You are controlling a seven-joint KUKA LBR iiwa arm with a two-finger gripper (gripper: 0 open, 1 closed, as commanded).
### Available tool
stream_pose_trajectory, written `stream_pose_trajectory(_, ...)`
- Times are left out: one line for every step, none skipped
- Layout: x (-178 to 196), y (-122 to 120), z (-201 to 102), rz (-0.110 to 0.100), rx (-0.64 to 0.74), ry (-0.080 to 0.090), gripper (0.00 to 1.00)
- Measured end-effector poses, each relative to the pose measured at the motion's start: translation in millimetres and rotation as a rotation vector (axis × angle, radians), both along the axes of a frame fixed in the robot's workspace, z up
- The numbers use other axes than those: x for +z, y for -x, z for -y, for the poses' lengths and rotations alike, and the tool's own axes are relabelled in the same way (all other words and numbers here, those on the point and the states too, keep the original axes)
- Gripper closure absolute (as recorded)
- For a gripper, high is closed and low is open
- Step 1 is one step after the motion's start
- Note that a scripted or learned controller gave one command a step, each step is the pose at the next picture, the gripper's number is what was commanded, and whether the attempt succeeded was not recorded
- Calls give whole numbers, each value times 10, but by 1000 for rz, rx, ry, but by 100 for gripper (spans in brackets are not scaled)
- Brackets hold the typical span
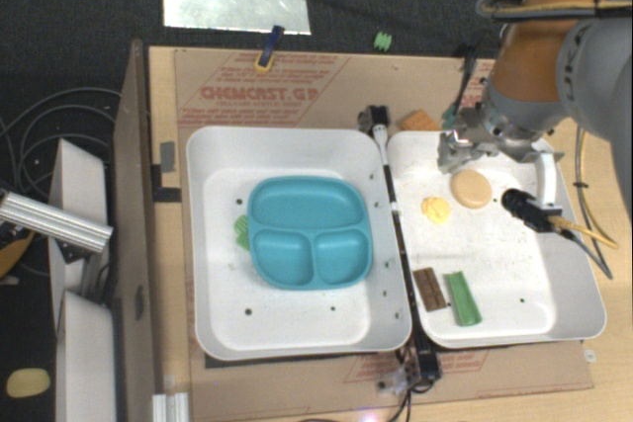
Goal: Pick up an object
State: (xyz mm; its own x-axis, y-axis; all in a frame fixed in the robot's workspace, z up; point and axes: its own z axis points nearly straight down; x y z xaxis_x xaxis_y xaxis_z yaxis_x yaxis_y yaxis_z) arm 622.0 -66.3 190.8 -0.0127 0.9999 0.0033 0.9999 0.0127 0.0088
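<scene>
My gripper [461, 151] hangs over the back of the right bin [569, 296], just behind a tan round piece [472, 190] and close to touching it. A small yellow lump [435, 208] lies to the left of the tan piece. Near the bin's front lie a brown ridged bar [428, 289] and a green block [462, 298], side by side. Nothing shows in the gripper's grasp.
The left bin [213, 212] holds a blue divided tray [309, 231] with a green thing [241, 231] peeking out from under its left edge. An orange piece [419, 121] sits behind the right bin's back rim. The grey arm [554, 54] reaches in from the upper right.
</scene>
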Motion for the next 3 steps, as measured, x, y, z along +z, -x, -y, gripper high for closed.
stream_pose_trajectory(-59,12,65,-6,-10,3,0)
stream_pose_trajectory(-1076,-43,535,1,-13,7,0)
stream_pose_trajectory(-1017,-510,781,5,-8,7,0)
